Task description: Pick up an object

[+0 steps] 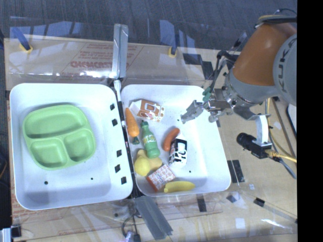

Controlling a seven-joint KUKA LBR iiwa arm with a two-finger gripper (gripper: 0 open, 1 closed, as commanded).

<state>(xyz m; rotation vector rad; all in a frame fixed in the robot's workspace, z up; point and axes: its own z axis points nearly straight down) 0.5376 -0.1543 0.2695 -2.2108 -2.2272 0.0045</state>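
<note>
The right bin (212,140) holds several toy foods. An orange and white carton (149,110) lies at the back, with an orange carrot (132,124) and a green bottle (149,139) beside it. An orange-red sausage shape (170,138) and a black and white carton (178,152) sit mid-bin. A yellow pear (143,164), a red and white packet (161,176) and a banana (178,186) lie at the front. My gripper (202,115) hangs over the bin's back right part, open, with nothing between its fingers and apart from every item.
The left bin (30,185) holds a green divided plate (58,135). A grey metal bar (120,49) stands behind the seam between the bins. The arm's orange band (260,54) looms over the right bin's far right corner.
</note>
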